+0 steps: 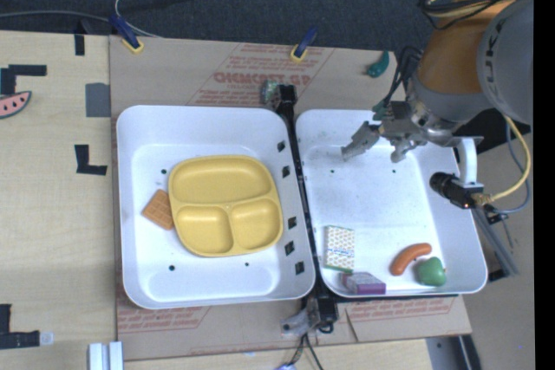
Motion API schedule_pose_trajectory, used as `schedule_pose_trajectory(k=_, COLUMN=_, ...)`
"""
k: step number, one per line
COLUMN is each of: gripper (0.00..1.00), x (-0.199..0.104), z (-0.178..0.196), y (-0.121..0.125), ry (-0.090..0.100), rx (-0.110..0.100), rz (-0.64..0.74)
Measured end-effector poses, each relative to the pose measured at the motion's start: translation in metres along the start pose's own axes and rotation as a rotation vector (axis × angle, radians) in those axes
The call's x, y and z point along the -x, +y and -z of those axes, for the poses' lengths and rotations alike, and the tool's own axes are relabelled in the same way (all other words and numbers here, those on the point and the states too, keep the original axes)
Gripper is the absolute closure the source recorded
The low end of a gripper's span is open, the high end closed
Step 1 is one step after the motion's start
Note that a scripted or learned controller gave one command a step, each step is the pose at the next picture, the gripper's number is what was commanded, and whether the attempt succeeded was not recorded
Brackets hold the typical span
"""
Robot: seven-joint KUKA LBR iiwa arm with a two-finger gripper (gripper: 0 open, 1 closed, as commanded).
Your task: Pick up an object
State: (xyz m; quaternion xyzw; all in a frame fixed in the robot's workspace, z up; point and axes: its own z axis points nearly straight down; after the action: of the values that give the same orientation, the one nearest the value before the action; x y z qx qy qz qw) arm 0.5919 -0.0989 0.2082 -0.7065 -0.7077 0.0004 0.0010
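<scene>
- I see the arm reaching in from the right, with its hand hanging over the upper part of the right bin.
- The hand is open: its two fingers are spread apart, one pointing left, the other lower right, and nothing sits between them.
- The things I could pick lie along the right bin's near edge, well apart from the hand.
- A small patterned packet lies near the bin's lower left, and a purple block lies just below it by the front rim.
- An orange sausage lies toward the lower right corner, with a green ball just beside it, close enough that I cannot tell whether they touch.
- The left bin holds a yellow divided plate in its middle.
- A tan cracker lies against the plate's left edge, partly under it.
- Both bins rest on a sheet of cardboard on the counter.
</scene>
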Motion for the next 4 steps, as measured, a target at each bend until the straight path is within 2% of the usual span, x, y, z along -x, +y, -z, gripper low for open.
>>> schedule_pose_trajectory(k=1, gripper=0.0, x=0.021, z=-0.086, y=-0.089, ry=0.001, rx=-0.003, rz=-0.002)
schedule_pose_trajectory(k=2, gripper=1.0, x=0.021, z=-0.077, y=-0.088, ry=0.002, rx=-0.001, rz=-0.001)
schedule_pose_trajectory(k=4, gripper=1.0, x=0.019, z=-0.058, y=-0.087, ry=0.004, rx=-0.003, rz=0.0)
